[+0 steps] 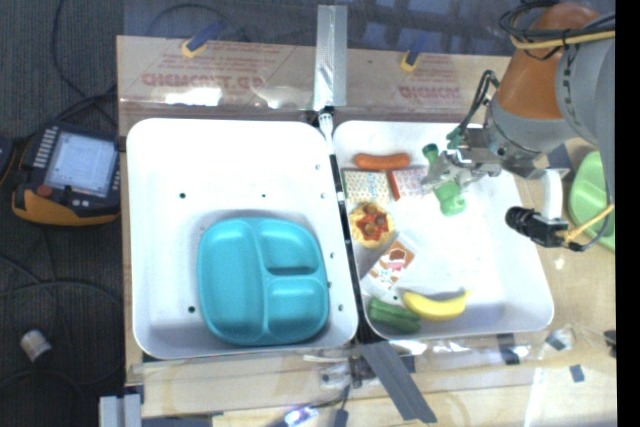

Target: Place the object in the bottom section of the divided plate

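Note:
A teal divided plate (262, 280) lies in the left bin (160, 145), toward its front. It has one large section on the left and two smaller ones on the right. My gripper (452, 177) hangs over the back of the right bin (515, 275). A small green object (453, 203) sits right at its tip, and another green bit (430, 153) shows just behind it. Whether the green object is gripped or merely lies beneath the gripper is unclear from this angle.
The right bin also holds a hot dog (382, 160), a patterned packet (378, 185), a pizza-like piece (371, 221), a small card (392, 262), a banana (435, 303) and a dark green vegetable (393, 315). A teach pendant (70, 173) lies left of the bench.

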Motion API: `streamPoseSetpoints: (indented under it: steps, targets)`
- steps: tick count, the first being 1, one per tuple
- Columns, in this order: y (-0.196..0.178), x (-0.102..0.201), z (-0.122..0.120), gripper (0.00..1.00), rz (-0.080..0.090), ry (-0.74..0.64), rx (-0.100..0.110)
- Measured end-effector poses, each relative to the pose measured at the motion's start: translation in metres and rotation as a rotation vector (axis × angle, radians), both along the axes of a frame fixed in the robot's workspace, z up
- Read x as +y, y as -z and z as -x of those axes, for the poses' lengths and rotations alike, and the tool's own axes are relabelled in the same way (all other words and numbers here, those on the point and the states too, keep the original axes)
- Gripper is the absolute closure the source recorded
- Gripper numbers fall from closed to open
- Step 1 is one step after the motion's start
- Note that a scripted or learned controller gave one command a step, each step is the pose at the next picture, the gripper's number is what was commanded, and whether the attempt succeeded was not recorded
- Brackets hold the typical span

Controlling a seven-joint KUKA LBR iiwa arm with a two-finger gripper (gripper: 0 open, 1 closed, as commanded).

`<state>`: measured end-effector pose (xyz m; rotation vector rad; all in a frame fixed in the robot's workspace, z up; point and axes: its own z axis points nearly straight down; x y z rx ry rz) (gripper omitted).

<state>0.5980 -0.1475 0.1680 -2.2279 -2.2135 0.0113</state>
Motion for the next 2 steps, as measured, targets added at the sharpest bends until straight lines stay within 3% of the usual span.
streamPoseSetpoints:
  steps: [1, 2]
  targets:
    - [-0.014, 0.092, -0.012, 1.0, -0.003, 0.129, 0.0]
    - [-0.042, 0.18, -0.001, 1.0, -0.003, 0.071, 0.001]
